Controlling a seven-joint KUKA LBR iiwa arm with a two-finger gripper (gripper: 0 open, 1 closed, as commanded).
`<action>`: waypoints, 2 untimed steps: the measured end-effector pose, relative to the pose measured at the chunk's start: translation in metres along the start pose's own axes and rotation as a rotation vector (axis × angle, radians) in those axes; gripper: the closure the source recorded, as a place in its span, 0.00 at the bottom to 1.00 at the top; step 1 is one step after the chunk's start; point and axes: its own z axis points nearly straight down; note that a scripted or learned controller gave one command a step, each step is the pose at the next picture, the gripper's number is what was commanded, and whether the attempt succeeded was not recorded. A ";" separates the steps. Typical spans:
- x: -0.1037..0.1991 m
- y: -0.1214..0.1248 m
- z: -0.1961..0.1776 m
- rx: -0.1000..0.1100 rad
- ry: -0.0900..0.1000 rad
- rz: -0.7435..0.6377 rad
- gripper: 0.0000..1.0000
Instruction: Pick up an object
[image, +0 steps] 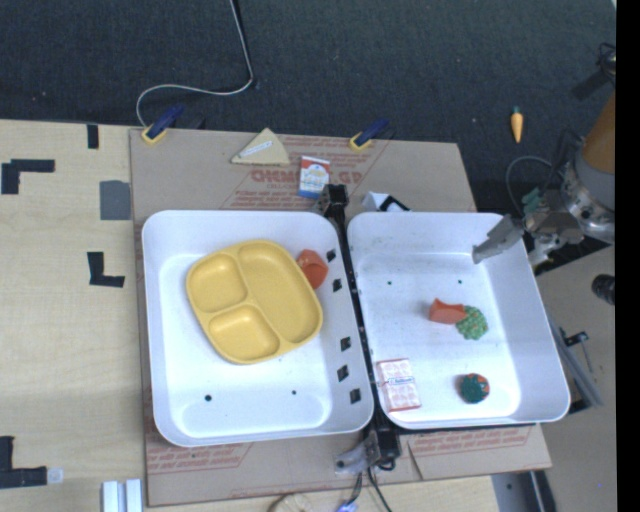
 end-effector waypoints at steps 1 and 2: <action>-0.025 0.014 0.178 -0.003 -0.001 0.000 0.00; 0.037 0.003 0.181 -0.006 -0.002 -0.001 0.00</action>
